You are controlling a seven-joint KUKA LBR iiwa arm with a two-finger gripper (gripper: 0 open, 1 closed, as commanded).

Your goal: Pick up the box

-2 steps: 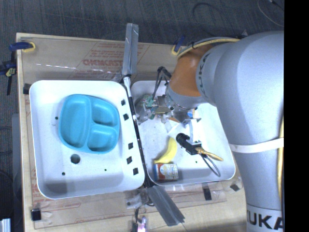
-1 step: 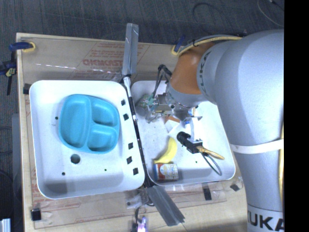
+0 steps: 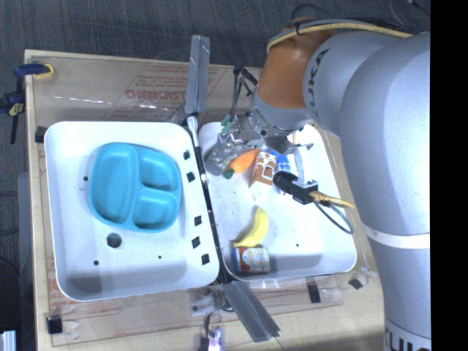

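Nearby, curved banana (image 3: 254, 227), rectangular box (image 3: 264, 168).

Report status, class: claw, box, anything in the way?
Claw low in right bin, grip unclear. Box beside it, not held. Carrot between them.

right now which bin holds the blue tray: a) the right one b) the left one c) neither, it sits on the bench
b: the blue tray lies flat in the left bin, while the right bin holds the banana, the can and the box.
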